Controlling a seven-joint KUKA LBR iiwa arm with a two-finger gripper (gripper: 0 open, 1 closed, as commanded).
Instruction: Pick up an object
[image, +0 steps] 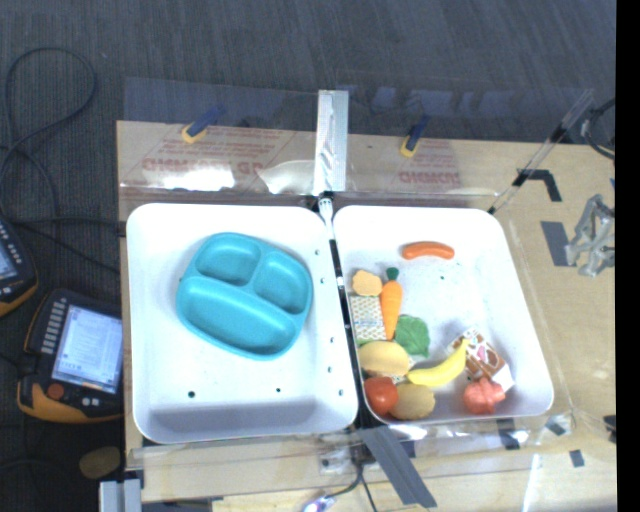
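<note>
At the near end of the right-hand shallow white bin, the red plastic tomato, brown toy potato and curved yellow toy banana lie packed touching one another, so a grasp there would likely snag a neighbour. The small orange-red toy sausage, alone on bare floor at the far end, looks the cleaner pick: come straight down and close across its short width. The grey metal gripper hangs outside the bin's right wall; whether it is spread or closed I cannot tell.
</note>
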